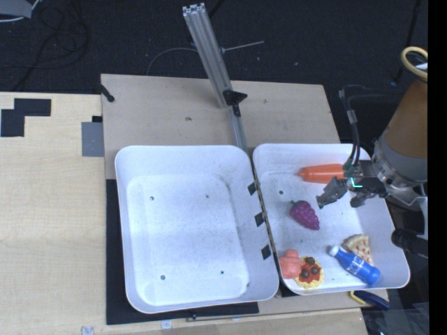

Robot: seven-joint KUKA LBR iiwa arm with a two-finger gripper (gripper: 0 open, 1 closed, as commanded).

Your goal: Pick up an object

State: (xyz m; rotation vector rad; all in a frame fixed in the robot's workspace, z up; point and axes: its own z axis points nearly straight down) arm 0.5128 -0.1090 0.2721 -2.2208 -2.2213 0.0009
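Hovering over the right bin (pixel 391 218) near its right edge, the gripper (pixel 347 192) hangs released, fingers spread on nothing. Orange carrot (pixel 321 173) lies just behind; purple grapes (pixel 304 214) mid-bin; blue bottle (pixel 356 264) toward the front-right corner.

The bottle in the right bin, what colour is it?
Blue, with a white cap; the bottle lies near the right bin's front corner in the camera view.

Gripper (pixel 347 192) hangs over right bin (pixel 279 160), fingers (pixel 330 197) spread, nothing between them. Just left of it: purple grapes (pixel 305 215). Orange carrot (pixel 323 173) behind. Near front edge (all lying flat): blue bottle (pixel 356 264), pizza slice (pixel 360 245), pink toy (pixel 290 262).
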